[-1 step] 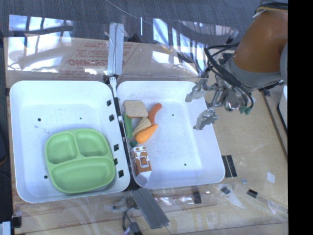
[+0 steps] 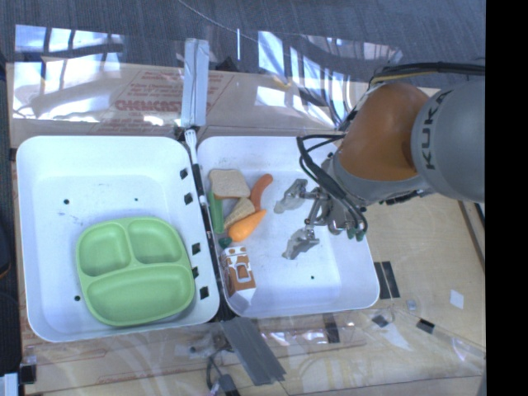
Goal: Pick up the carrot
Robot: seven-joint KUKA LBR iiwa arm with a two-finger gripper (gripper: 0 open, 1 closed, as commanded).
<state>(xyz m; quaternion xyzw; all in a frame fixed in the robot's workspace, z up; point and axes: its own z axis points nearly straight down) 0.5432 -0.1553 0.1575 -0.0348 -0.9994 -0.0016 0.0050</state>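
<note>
Orange carrot [image 2: 247, 224], one of two orange pieces, lies beside the gripper [image 2: 296, 219], jaws wide.

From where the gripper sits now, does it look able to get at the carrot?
Probably yes. The gripper is open over the right bin, with bare floor between it and the carrot. The bread and sausage crowd the carrot, so a clean grasp may be awkward.
</note>
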